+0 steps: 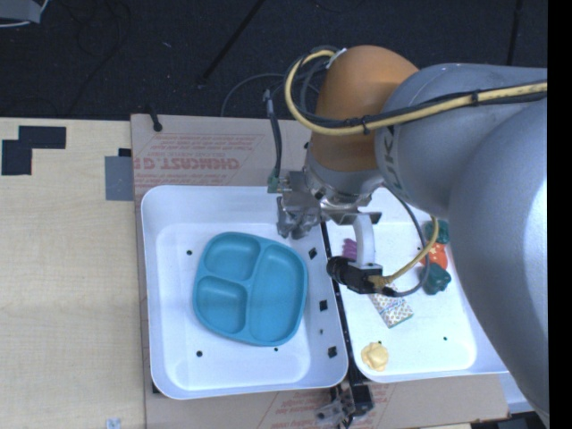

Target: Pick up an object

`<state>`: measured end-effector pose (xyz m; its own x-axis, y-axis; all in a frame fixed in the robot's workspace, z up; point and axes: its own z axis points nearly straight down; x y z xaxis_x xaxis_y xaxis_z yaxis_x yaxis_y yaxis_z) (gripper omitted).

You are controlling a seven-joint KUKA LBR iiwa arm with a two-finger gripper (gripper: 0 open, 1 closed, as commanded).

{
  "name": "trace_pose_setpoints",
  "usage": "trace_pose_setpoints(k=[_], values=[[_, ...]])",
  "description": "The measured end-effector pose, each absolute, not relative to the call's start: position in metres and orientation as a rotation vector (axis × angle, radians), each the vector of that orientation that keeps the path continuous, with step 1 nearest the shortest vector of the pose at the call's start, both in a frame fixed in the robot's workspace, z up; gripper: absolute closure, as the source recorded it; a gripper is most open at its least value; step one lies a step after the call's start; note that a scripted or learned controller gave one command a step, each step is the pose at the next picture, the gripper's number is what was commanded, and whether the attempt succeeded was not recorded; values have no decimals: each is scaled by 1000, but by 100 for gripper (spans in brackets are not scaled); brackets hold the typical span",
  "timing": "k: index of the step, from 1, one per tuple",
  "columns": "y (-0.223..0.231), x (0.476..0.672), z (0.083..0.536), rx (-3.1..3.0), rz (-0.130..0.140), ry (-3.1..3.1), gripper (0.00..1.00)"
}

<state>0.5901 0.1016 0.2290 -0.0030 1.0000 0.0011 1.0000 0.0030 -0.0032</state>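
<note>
my fingers are hidden under my own wrist, so i cannot tell whether they are spread or closed; my gripper (299,217) hangs over the far edge of the left bin (170,239), close to the wall it shares with the right bin (447,351). my arm (465,168) reaches in from the right, orange band (362,88) topmost, wrist pointing straight down. the blue divided plate (250,287) lies flat in the left bin, just nearer than my gripper. in the right bin sit a small yellow piece (375,357), a patterned packet (392,309), a pink item (365,239) and orange and teal toys (436,266)
</note>
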Motion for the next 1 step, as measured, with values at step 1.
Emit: trace_pose_setpoints(k=[1], values=[[101,590,229,-2217,5,-2223,0]])
